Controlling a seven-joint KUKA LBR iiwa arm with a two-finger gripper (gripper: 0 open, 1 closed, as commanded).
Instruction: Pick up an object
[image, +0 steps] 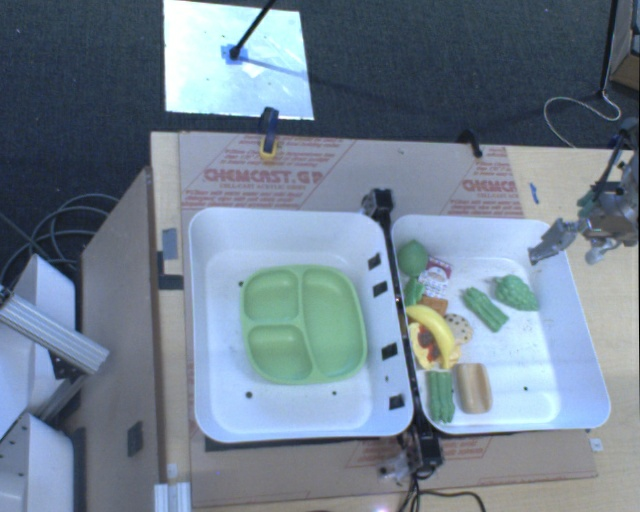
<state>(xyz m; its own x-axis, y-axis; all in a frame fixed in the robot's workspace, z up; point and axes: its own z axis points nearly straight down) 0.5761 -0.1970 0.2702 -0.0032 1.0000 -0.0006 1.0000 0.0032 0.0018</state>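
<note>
Hovering my gripper (572, 243), fingers spread and empty, at the right bin's (575, 340) far-right corner; next I descend onto the broccoli (516, 292).

The claw (572, 243) is dull grey metal, built from small blocky parts with pale, slightly shiny faces. One slim finger (550, 243) runs out toward nine o'clock and ends in a darker tip; a second, shorter grey prong sits beside it toward three o'clock. The body behind them looks knobbly, blurred, and hard to resolve.
</note>
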